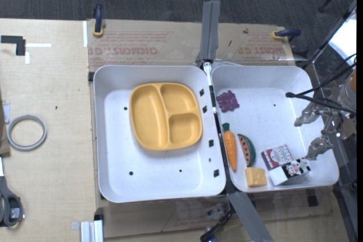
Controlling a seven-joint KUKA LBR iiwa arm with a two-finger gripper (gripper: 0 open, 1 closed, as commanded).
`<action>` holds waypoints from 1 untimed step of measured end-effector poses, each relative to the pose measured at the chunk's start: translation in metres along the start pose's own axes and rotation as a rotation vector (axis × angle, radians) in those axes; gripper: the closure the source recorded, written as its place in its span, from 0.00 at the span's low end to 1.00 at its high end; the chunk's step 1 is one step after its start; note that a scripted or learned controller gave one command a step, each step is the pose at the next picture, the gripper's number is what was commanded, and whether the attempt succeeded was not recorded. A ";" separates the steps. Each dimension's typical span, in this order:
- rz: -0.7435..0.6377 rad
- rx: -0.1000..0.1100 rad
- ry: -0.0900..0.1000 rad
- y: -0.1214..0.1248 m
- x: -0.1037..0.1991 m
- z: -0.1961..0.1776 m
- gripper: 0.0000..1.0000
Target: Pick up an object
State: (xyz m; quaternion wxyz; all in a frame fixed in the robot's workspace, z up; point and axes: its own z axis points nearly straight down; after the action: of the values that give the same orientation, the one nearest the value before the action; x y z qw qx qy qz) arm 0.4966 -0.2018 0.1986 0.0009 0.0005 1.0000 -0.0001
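My gripper (312,132) hangs over the right edge of the right bin (258,79), open, with nothing between its fingers (316,148). Just below and left of it lie a small red-and-white carton (276,156) and a white box with black marks (290,170). A yellow cheese wedge (256,177) rests at the bin's front. Along the bin's left side sit a carrot (229,146) and a watermelon slice (246,148), with purple grapes (227,100) further back.
The left bin (113,173) holds a yellow divided plate (166,116). A grey divider post (209,31) stands behind the bins. On the bench at left lie a tape ring (25,132) and scissors (8,207). Clamps (98,20) hold the cardboard at the back.
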 end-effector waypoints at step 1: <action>0.047 0.000 0.000 0.063 -0.029 0.107 0.00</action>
State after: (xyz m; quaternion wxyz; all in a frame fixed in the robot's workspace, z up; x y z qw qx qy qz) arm 0.5255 -0.1393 0.0919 0.0008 0.0242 0.9997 0.0000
